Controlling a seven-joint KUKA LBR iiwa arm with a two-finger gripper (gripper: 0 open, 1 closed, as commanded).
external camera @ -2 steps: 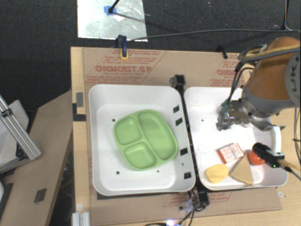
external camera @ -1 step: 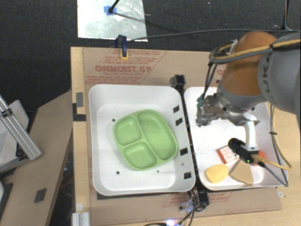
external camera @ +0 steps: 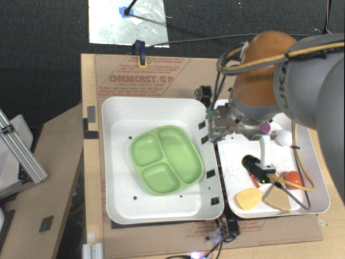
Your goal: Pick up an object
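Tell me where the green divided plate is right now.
In the camera view, the green divided plate lies in the middle of the left white bin, left of the divider between bins and of the gripper.

Lit evenly and brightly from above, with soft, short shadows only. Strong glare on the foil sheet (external camera: 128,14) beyond the far edge of the bench (external camera: 161,72). Nearly overexposed on the white bins (external camera: 116,144), with weak contrast there. Slightly soft and grainy overall; blurred on the near grey arm (external camera: 312,85). Dark, detail-poor background.
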